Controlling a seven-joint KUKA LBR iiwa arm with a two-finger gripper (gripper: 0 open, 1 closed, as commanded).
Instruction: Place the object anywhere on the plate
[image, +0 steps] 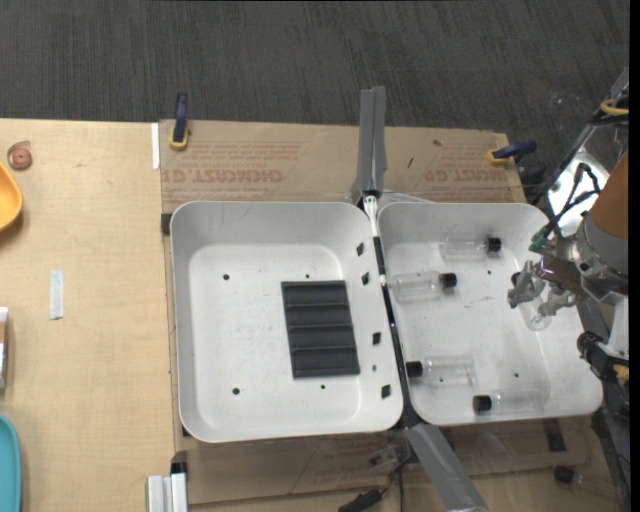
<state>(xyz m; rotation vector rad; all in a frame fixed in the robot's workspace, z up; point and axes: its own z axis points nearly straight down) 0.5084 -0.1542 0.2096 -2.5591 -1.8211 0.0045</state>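
Camera view. Two shallow white bins sit side by side on the bench. The left bin (200, 330) carries a dark ribbed plate (320, 328) near its middle; nothing lies on the plate. The right bin (470, 225) holds four clear vials with black caps: one near the back wall (468, 247), one just left of centre (420, 286), one at the front left (440, 372), and one at the front edge (505, 403). All four lie on their sides, well apart from one another.

The arm enters from the right. The gripper (538, 296) hangs over the right side of the right bin, near its right wall. A pale, glassy shape shows just below the jaws, but it is too small and blurred to identify; it may be a fifth vial or a reflection. The state of the jaws cannot be told from this view.

Step in hand, as a judgement: the pick phase. No vial is on the plate, so placement is not yet done.

Next move, as a judgement: confirm that a vial sits between the jaws, lift it clear of the bin wall, carry it left across the divider between the bins, and lower it onto the ribbed plate. The round vials are likely to roll, so release should be low and gentle.
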